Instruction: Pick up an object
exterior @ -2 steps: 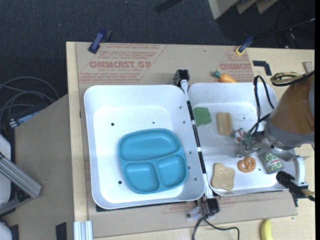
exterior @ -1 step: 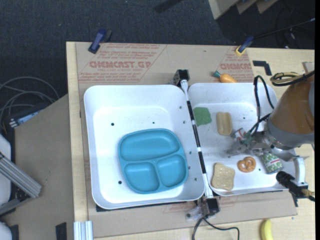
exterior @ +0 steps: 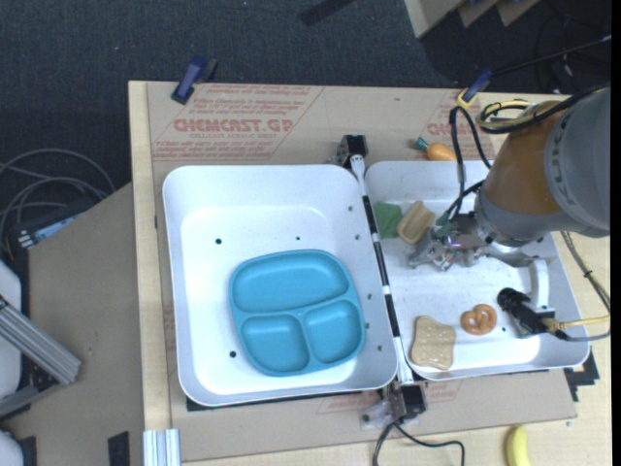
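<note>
Tan block (exterior: 415, 223) lies slanted, lower-left to upper-right, beside the pincer (exterior: 440, 251), whose state I cannot tell.

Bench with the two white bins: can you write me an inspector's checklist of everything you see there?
Surface: brown bench with a left bin and a right bin side by side.
Job's things: green piece, tan block, pretzel and toast slice, all in the right bin.
Clutter: blue divided tray in the left bin; orange thing on the bench behind the right bin.
Grippers: gripper low in the right bin, beside the tan block; grasp cannot be told.
Cables: grey cables looped on the floor, left.
Surroundings: dark carpet; blue clamp at the bench's back edge.
</note>
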